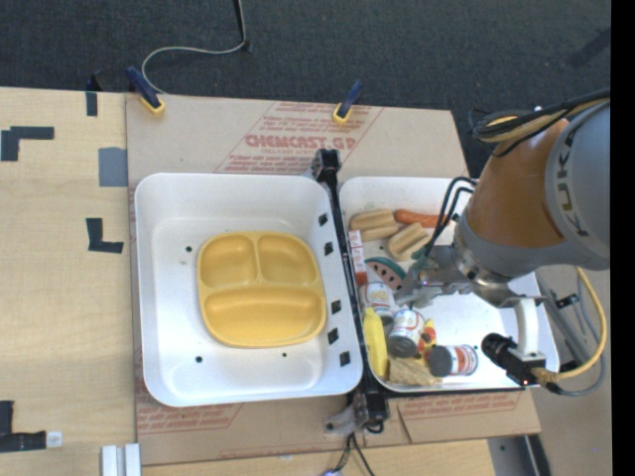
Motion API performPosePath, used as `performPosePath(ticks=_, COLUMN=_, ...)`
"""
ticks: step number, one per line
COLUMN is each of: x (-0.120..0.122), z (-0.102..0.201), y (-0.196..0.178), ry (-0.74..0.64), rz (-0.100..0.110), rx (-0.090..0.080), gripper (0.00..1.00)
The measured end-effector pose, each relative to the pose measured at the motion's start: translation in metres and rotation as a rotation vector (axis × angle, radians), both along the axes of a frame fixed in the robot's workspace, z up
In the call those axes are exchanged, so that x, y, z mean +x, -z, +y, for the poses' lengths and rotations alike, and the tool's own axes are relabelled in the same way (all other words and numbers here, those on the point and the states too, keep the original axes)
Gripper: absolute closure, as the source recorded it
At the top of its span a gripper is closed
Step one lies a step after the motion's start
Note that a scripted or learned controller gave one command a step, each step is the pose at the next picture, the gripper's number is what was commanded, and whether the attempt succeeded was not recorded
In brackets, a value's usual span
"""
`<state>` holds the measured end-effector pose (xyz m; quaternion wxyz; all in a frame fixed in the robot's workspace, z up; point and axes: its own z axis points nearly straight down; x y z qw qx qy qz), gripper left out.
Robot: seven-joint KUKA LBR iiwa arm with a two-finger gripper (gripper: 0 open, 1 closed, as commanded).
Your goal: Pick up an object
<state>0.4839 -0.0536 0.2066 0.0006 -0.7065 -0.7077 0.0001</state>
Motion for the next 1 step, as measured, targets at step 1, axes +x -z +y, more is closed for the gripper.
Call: performPosePath(ticks=1, x=0.0534, z=-0.0233, y=-0.0301, ry=0.001, rz=-0.001, rx=-0.002, gripper=1.00)
